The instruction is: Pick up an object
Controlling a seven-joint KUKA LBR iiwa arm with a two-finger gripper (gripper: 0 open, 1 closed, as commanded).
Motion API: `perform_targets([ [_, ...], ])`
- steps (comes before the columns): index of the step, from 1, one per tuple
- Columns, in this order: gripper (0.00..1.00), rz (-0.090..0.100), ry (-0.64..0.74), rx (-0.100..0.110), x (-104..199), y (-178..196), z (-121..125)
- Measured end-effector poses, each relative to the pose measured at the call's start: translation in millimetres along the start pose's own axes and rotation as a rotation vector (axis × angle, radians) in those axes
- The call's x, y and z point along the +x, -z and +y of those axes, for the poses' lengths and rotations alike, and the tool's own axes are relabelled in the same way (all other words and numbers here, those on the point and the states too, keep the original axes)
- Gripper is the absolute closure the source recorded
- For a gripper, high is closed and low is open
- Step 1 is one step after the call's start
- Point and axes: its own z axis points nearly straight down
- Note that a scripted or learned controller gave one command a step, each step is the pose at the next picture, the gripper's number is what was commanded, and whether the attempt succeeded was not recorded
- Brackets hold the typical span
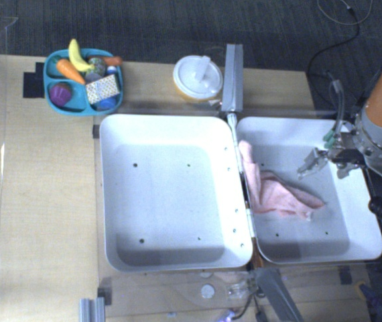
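One pink cloth (pixel 278 194) in right bin (pixel 358 243), just left-below pincer (pixel 318 161); pincer state unclear.

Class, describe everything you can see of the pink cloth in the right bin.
The pink cloth is soft, crumpled fabric lying loose on the floor of the right bin. One end climbs the bin's left wall; the rest spreads rightward to a folded point. The gripper hangs above and to its right, apart from it.

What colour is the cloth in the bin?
Pale pink. The cloth lies crumpled in the right bin, seen in the camera view.
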Motion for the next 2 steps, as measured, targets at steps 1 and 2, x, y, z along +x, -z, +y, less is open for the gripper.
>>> perform_targets([
  [1, 0.0, -0.002, -0.225, -0.009, 18.0, 103.6, -15.4],
  [2, 0.0, -0.002, -0.041, -0.006, 43.7, 111.5, 23.4],
])
